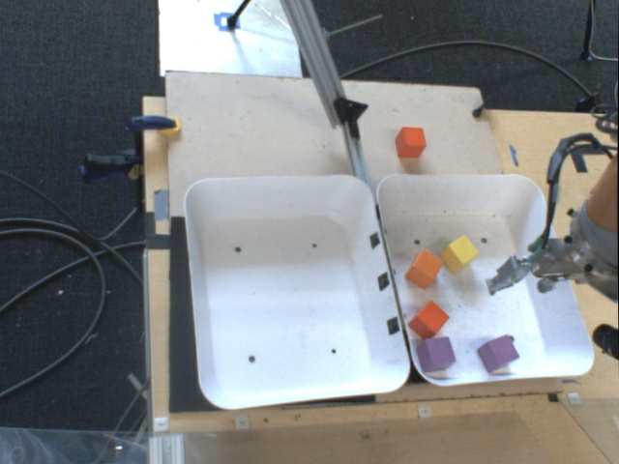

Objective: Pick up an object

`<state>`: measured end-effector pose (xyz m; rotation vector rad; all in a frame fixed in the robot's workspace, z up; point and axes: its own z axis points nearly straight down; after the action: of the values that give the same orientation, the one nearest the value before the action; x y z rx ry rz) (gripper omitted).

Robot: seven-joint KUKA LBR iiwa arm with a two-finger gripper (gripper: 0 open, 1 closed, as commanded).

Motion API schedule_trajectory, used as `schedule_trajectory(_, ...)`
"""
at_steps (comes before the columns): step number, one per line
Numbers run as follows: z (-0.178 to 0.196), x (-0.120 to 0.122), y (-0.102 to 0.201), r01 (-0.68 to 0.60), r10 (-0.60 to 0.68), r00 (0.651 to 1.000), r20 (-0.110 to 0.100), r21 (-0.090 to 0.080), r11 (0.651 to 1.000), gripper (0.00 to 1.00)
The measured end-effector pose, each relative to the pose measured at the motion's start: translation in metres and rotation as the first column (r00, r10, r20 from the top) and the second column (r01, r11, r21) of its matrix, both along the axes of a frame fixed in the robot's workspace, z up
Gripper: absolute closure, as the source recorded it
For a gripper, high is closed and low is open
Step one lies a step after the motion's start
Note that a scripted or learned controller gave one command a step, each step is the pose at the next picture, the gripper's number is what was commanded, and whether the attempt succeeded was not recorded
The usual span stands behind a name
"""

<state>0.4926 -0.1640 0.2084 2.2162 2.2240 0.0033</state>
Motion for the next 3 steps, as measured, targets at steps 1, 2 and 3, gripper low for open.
schedule_trajectory(1,0.047,0.043,0.029,-0.007,0.007,1.0,0.006,-0.001,1.0,0.0)
schedule_trajectory(2,0.055,0.041,0.027,-0.007,0.007,1.0,0.003,-0.002,1.0,1.0)
schedule_trajectory(3,-0.02,0.074,-0.026,0.005,-0.005,1.0,-0.005,-0.002,1.0,1.0)
